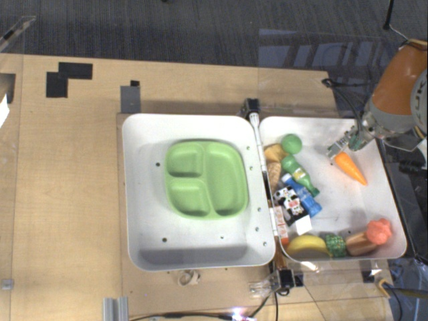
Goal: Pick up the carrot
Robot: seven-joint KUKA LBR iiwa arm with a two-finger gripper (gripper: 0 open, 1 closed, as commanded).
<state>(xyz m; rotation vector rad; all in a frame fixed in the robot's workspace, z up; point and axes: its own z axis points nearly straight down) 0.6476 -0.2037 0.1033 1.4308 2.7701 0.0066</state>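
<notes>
The carrot [351, 168] lies in the right bin [394, 199], toward its far right part, on bare white floor, its thick end pointing far-left and its tip near-right. The gripper [342, 147] hangs right at that thick end, touching or almost touching it, but from here I cannot tell whether it is released or clenched, and nothing shows the carrot caught in it. The arm [396, 92] comes in from the right, its orange band over the bin's far right corner.

Along the same bin's left wall sits a crowd of toys: a green ball [291, 143], a green bottle [298, 172], and a blue carton [302, 198]. At the near edge lie a banana [306, 245] and a pink piece [379, 231]. The carrot is well apart from all of them.

In the left bin [144, 199] rests a green divided plate [204, 179], roughly in the middle.
</notes>
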